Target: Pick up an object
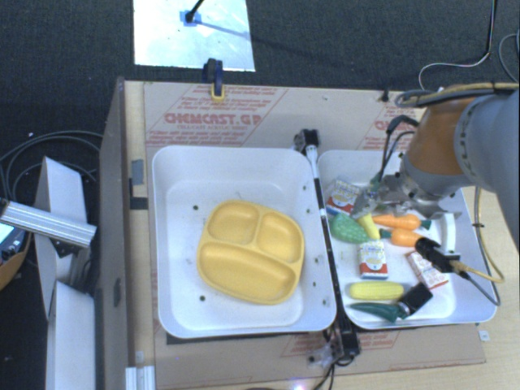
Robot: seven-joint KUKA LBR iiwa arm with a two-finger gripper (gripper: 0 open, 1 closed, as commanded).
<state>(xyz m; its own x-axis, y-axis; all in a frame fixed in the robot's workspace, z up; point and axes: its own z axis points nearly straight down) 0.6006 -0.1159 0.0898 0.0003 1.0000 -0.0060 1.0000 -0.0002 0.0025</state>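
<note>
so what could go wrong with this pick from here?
1. The right bin is crowded: the carrot, green pod and small carton lie close together, so the gripper may nudge or pinch two at once.
2. A black cable hangs by the wrist and could snag.
3. The items sit near the divider, which may block a finger.

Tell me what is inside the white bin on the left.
The left bin holds a yellow divided tray with three compartments, with nothing visible in them. Small dark specks dot the bin floor around it. Whatever lies under the tray is covered and cannot be seen.
</note>
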